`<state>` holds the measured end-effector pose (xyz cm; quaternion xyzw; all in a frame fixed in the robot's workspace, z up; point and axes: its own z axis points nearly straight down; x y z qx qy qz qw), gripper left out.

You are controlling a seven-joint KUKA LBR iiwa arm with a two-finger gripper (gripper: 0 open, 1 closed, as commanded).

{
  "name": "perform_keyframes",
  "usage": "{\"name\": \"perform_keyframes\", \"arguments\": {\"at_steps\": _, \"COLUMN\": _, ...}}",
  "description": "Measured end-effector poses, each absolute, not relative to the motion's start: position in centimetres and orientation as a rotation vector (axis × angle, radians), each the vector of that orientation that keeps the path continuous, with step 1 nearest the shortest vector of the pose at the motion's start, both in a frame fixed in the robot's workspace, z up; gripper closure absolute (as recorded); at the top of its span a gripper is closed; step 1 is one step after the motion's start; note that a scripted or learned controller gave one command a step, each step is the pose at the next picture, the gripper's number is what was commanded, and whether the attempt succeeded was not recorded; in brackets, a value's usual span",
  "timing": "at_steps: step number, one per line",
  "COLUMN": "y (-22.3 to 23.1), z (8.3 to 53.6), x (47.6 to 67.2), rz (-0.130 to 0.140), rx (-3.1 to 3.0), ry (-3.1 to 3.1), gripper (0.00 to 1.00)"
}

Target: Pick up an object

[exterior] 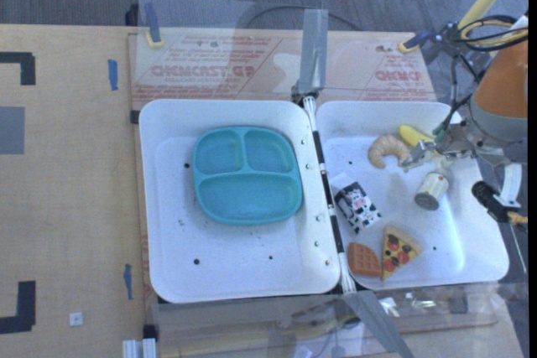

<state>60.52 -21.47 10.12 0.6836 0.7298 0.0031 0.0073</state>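
Landmark: right bin (478,260). Arm enters over its right rim; gripper (417,157) sits low inside the bin's upper part, its tips just beside the croissant (387,149). Whether it is open, closed or gripping: cannot tell, the tip is too small and cluttered.

Contents of the right bin:
- croissant, upper middle
- yellow banana-like piece (414,134), just above the gripper, partly hidden
- small can (430,190) on its side, centre right, below the gripper
- black-and-white carton (356,207), by the left wall
- waffle (363,261) and pizza slice (398,251), touching, at the near edge

Left of the right bin: left bin (168,264) holding a teal divided plate (247,174).
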Motion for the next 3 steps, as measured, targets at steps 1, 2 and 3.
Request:
{"name": "perform_keyframes", "arguments": {"at_steps": 1, "y": -20.8, "z": 8.8, "x": 66.2, "rz": -0.024, "rx": 2.073, "ry": 2.385, "gripper": 0.0}}
{"name": "perform_keyframes", "arguments": {"at_steps": 2, "y": -20.8, "z": 10.1, "x": 66.4, "rz": -0.023, "rx": 2.065, "ry": 2.384, "gripper": 1.0}}
{"name": "perform_keyframes", "arguments": {"at_steps": 3, "y": -13.8, "z": 17.6, "x": 66.8, "rz": 0.004, "rx": 2.231, "ry": 2.205, "gripper": 1.0}}
